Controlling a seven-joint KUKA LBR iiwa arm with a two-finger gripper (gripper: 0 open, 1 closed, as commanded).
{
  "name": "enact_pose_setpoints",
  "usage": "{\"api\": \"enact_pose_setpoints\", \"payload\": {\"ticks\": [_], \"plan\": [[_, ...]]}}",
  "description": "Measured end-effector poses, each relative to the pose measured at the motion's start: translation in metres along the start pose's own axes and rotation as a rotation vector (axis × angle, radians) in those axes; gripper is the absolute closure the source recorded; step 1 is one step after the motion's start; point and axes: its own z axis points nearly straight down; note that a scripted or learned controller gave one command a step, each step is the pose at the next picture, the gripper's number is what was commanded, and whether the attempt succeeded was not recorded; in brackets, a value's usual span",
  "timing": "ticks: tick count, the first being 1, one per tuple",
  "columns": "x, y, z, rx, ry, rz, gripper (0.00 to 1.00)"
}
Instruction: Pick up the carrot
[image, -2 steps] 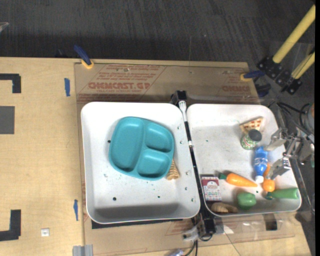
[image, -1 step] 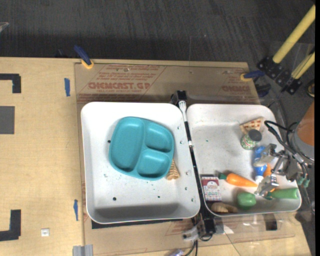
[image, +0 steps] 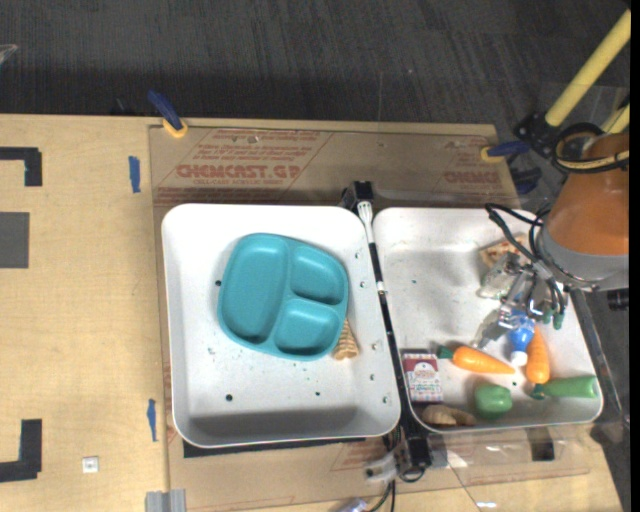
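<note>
I see gripper (image: 520, 312) low in right bin (image: 430, 245), just above carrot (image: 482, 360); can't tell its opening state. Carrot lies near bin's front, second carrot (image: 538, 358) beside it, green piece (image: 492, 400) below. Blue plate (image: 283, 295) sits in left bin (image: 200, 360).

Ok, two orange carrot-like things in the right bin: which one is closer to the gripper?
The short one standing nearly upright in the view, just right of the gripper. The longer carrot lies slantwise farther left, beside the green pieces.
</note>
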Motion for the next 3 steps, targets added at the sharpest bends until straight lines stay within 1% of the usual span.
{"api": "enact_pose_setpoints", "payload": {"ticks": [1, 2, 3], "plan": [[0.052, -0.002, 0.044, 0.001, -0.009, -0.191, 0.0], [0.076, 0.014, 0.043, 0.003, -0.018, -0.353, 0.0], [0.077, 0.018, 0.044, -0.001, -0.019, -0.664, 0.0]]}}
